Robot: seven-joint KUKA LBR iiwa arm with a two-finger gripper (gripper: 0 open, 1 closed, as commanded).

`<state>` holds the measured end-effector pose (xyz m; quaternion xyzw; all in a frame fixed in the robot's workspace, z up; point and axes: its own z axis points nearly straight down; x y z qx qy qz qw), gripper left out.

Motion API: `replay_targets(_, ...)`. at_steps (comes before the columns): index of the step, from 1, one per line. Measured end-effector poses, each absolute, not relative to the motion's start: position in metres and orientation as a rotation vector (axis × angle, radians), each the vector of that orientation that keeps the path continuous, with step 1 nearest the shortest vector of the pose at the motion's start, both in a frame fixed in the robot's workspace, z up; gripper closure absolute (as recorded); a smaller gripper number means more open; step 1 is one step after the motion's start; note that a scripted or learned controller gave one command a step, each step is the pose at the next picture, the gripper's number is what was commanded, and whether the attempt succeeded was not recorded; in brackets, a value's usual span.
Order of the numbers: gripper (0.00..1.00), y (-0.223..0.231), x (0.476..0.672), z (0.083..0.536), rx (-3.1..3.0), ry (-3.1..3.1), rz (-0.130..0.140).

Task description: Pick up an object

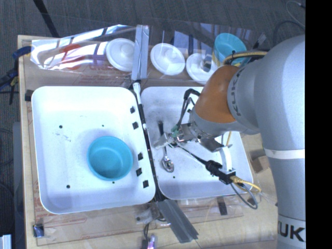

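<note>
Arm (pixel 244 97): reaches down into the right bin (pixel 171 188).
Gripper (pixel 167 139): low by that bin's left wall; grip state, cannot tell.
Spoon (pixel 167 162): just below the gripper.
Blue bowl (pixel 109 157): middle of left bin (pixel 52 118).

Robotics lab, wooden bench (pixel 270 201) with two white bins (pixel 46 108), grey industrial arm (pixel 275 87), loose cables (pixel 244 188)

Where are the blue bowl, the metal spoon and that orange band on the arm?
blue bowl (pixel 109 157): camera view, on the bowl's inner floor, in the left bin.
metal spoon (pixel 167 163): camera view, on the spoon's rounded bowl end, in the right bin.
orange band (pixel 217 96): camera view, on its curved upper surface.
</note>
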<state>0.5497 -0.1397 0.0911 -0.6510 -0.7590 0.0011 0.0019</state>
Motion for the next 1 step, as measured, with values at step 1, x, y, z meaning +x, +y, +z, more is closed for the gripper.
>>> replay_targets(1, 1.00, -0.1401, 0.5501, 0.1009, -2.038, -2.386, 0.005)
